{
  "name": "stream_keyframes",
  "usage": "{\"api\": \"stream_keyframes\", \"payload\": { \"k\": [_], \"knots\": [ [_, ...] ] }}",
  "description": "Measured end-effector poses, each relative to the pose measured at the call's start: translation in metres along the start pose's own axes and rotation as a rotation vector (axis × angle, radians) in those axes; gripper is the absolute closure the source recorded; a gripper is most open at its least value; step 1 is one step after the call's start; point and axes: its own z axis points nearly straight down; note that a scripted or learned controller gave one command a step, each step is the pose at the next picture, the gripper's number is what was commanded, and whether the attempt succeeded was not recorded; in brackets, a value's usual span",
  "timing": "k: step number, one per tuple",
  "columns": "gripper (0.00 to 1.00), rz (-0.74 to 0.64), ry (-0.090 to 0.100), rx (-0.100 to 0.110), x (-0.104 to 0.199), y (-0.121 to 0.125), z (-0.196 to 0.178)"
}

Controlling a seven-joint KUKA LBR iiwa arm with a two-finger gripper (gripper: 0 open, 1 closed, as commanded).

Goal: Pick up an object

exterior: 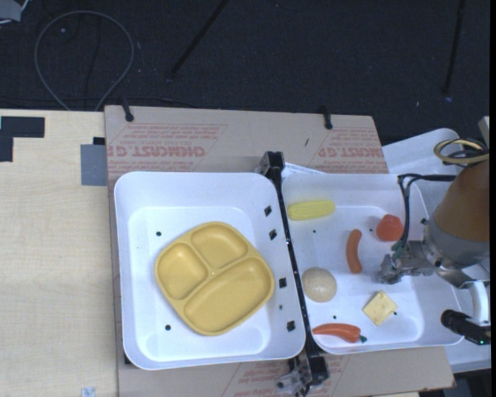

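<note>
Dark floor behind the bench (41,246); right bin (347,341) is my landmark. Tool (394,270) sits low at its right side, can't tell its opening. Cheese wedge (380,308) lies just below it; I'd centre over that and drop straight.

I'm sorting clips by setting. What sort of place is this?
Probably a robotics lab bench, not a kitchen: two white bins clipped onto cardboard, toy food like a corn cob, and loose cables on dark floor.
</note>
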Motion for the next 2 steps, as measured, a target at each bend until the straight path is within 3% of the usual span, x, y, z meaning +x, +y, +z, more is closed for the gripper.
{"api": "stream_keyframes", "payload": {
  "k": [2],
  "knots": [
    [1.00, -0.006, -0.002, -0.004, -0.003, 0.013, -0.097]
  ]
}}
